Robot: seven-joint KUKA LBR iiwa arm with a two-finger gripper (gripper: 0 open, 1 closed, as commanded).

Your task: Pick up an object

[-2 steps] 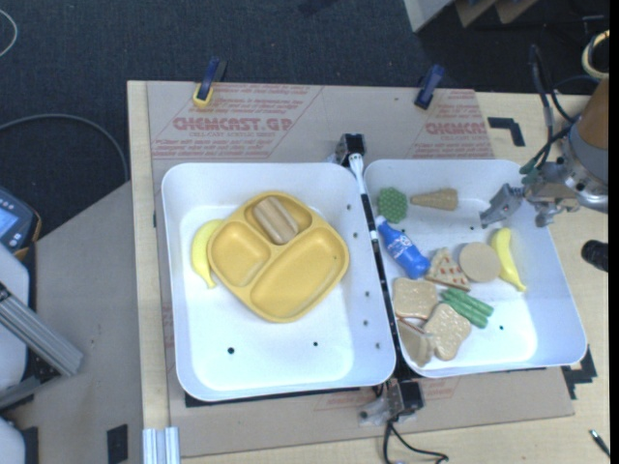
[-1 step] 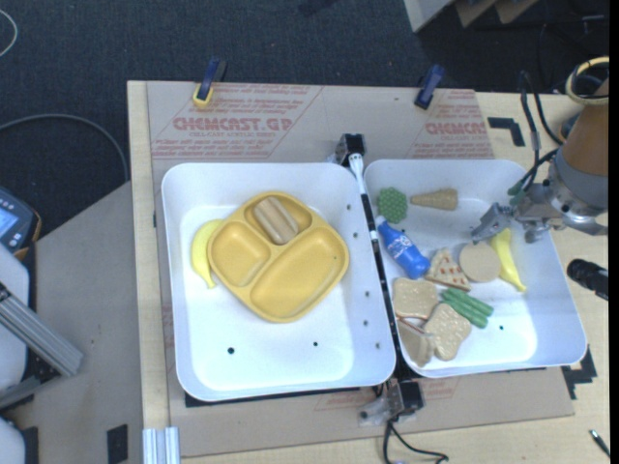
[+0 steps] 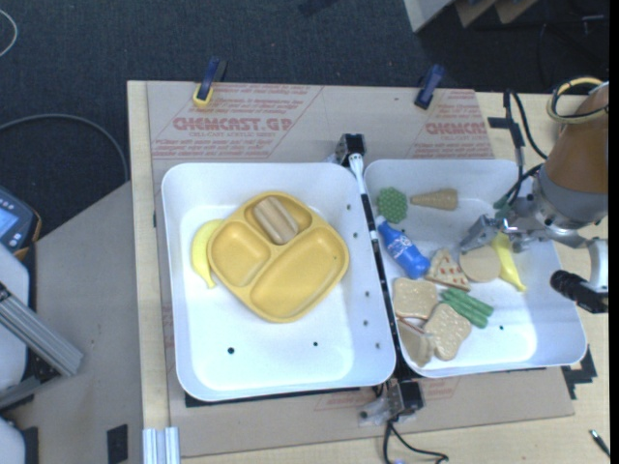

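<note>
The right bin [image 3: 542,341] holds several toy foods: a green leafy piece [image 3: 392,203], a beige wedge [image 3: 433,199], a blue bottle [image 3: 401,247], a pizza slice [image 3: 447,271], a round beige piece [image 3: 479,264], a yellow banana-like piece [image 3: 509,264], green beans [image 3: 467,305] and tan bread slices [image 3: 430,322]. My gripper [image 3: 501,238] hangs low over the bin's right middle, open, its fingers spread just above the yellow piece and the round beige piece. Nothing is held between them.
The left bin [image 3: 193,356] carries a yellow divided plate [image 3: 280,264] with a brown bun [image 3: 276,220] in one section, and a yellow banana [image 3: 201,254] beside the plate. A black divider [image 3: 372,259] separates the bins. The arm [image 3: 580,158] enters from the right.
</note>
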